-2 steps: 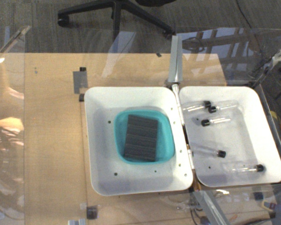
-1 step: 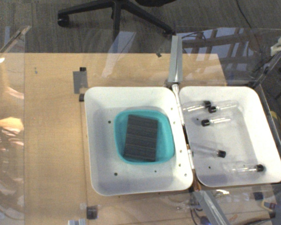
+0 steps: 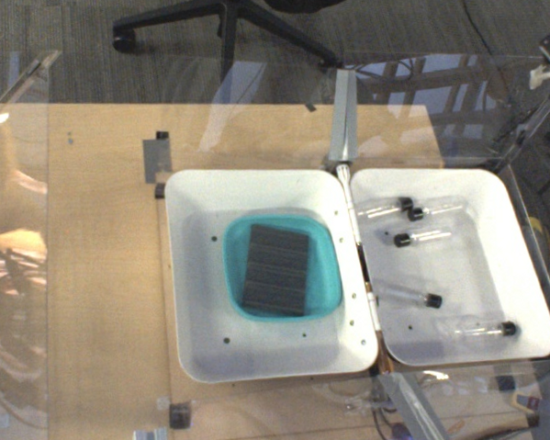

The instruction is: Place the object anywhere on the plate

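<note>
On the teal plate (image 3: 325, 258) in the left bin (image 3: 195, 265), from where I watch over the fixed camera, a dark ribbed block (image 3: 277, 269) lies flat, slightly turned so that its long sides lean to the right of straight up the frame. It sits close to the plate's middle, with teal rim visible on every side of it. The plate itself rests on the floor of the left bin, roughly central, with white floor all around.

Just beside it, the right bin (image 3: 525, 247) touches the left one along a shared seam. I count five clear tubes with dark caps scattered on its floor: two near the upper left, one (image 3: 385, 208) lying almost level and the other (image 3: 431, 212) crossing close by; a third (image 3: 421, 238) just below them; a fourth (image 3: 408, 296) lower down, slanting toward the right; and a fifth (image 3: 483, 327) near the bottom right corner.

Both bins stand on a pale wooden tabletop (image 3: 95, 297), with clear panels throwing reflections across its left side. Beyond the far edge, the base of an office chair (image 3: 223, 24) stands on grey carpet. I see no arm over the bins, so the state of the hand I cannot tell.
</note>
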You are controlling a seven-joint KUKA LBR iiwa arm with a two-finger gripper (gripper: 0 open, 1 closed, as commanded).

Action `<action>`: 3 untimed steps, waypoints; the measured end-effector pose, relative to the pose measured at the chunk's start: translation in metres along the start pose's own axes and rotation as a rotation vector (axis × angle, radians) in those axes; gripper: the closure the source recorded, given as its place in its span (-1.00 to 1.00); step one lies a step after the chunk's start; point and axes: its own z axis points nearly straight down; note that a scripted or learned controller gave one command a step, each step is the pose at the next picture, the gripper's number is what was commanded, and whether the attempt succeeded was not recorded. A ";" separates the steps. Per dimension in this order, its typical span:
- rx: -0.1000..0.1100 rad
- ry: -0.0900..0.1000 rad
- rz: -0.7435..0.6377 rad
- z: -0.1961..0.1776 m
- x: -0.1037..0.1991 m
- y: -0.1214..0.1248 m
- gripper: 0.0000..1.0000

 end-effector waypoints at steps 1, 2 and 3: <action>0.002 -0.002 0.121 0.000 -0.013 -0.006 -1.00; 0.002 -0.001 0.257 -0.001 -0.039 -0.019 -1.00; 0.002 -0.001 0.262 -0.001 -0.086 -0.041 -1.00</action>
